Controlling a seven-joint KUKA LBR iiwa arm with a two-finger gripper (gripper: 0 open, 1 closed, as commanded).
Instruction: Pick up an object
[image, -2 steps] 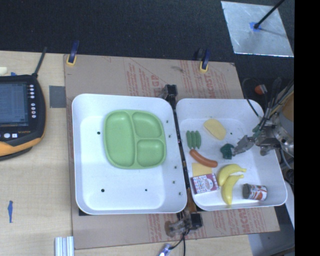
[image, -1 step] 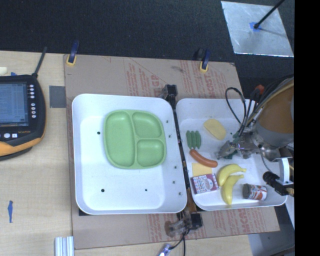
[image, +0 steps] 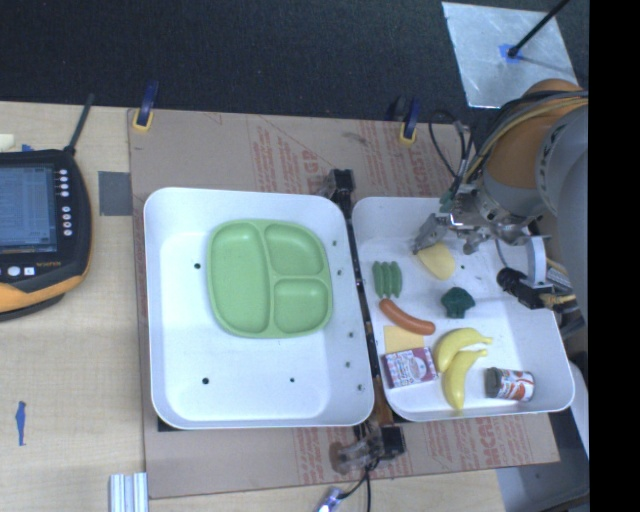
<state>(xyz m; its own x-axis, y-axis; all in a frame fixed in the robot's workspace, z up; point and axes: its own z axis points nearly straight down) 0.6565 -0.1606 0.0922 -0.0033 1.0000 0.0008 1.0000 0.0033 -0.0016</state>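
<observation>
Pale yellow lump (image: 437, 262), wedge-like, lies in the far part of the right bin (image: 560, 385), just below the gripper (image: 447, 228). Fingers (image: 428, 237) spread apart, metal tips angled down-left; the lump sits at or just under the tips, not seen clamped between them. Contact uncertain. Its long axis, as far as can be told, runs roughly far-to-near.

Arm pose: enters from the right, orange band high at the far right, wrist tilted down toward the bin's far wall.

Also in the right bin: green pods (image: 387, 278), sausage (image: 406, 317), broccoli (image: 458, 299), banana (image: 458, 362), can (image: 509, 384), small carton (image: 408, 368). Left bin (image: 180, 400) carries a green plate (image: 269, 278).

Judgement: a short drop, then close, should take the lump.
</observation>
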